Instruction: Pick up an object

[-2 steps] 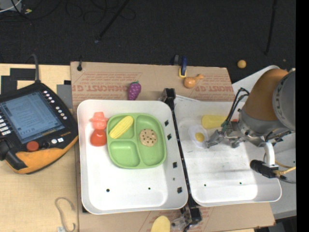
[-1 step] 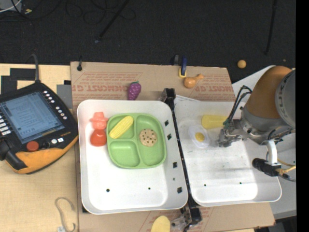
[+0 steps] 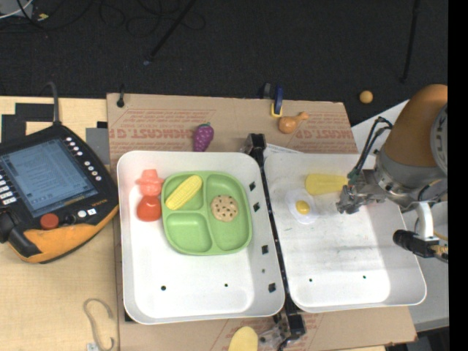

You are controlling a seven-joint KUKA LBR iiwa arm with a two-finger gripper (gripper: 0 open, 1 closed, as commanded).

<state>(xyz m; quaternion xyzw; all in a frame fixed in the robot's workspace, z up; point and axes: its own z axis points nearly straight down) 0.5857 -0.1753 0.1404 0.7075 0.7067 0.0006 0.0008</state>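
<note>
In the right bin (image 3: 365, 287), a yellow block (image 3: 325, 184) and a fried-egg toy (image 3: 302, 208) crowd the upper left; the floor below lies bare. A green divided plate (image 3: 191, 236) and an orange figure (image 3: 149, 194) fill the left bin's (image 3: 146, 295) upper half.

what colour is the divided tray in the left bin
Light green; the divided tray shows best in the camera view.

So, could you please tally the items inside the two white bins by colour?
Yellow: 3 — corn, block, fried egg's yolk
Green: 1 — divided plate
Red/pink: 1 — toy
Brown: 1 — cookie
Total: 6
</note>
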